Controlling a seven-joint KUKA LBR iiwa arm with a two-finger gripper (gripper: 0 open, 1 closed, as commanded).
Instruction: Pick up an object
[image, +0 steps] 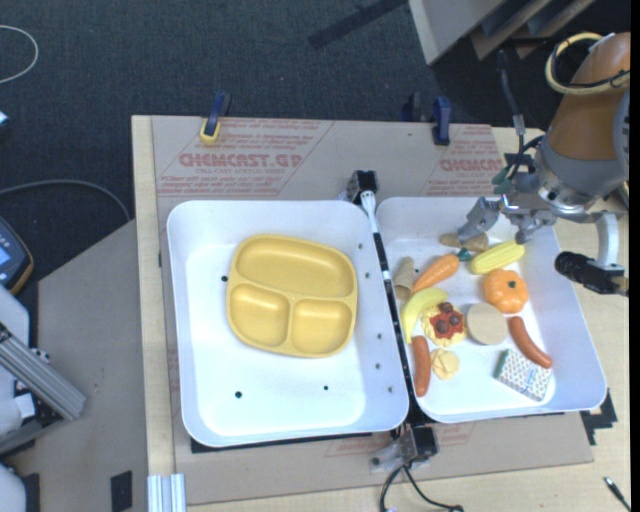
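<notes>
So far the picking is not done, as I am judging it from how things are lying. The gripper (500, 222) is hanging over the far part of the right bin (585, 345), with the arm (585, 130) reaching in from the right side. Its two fingers (480, 215) are standing apart, wide enough to see a gap, and nothing is sitting between them. They are pointing down toward the corn cob (497, 257) and a small brown piece (460, 239) that is lying just beside it; I cannot tell if a fingertip is touching either of them.

All the toy food is resting on the floor of the right bin: the carrot (436, 271) near the middle wall, the banana (420, 305) under it, the orange pumpkin (505, 290), a round beige disc (487, 324), a little pizza piece (445, 322), two sausages (529, 342), and a patterned wedge (523, 376) at the near corner. The left bin (200, 380) is holding the yellow divided plate (292, 296).

What is left, in my opinion, is almost everything: lowering onto one object, closing on it, and lifting it. The corn cob is looking like the nearest candidate, but it is lying close to the carrot and the brown piece, so the grasp may be catching a neighbour or slipping.
</notes>
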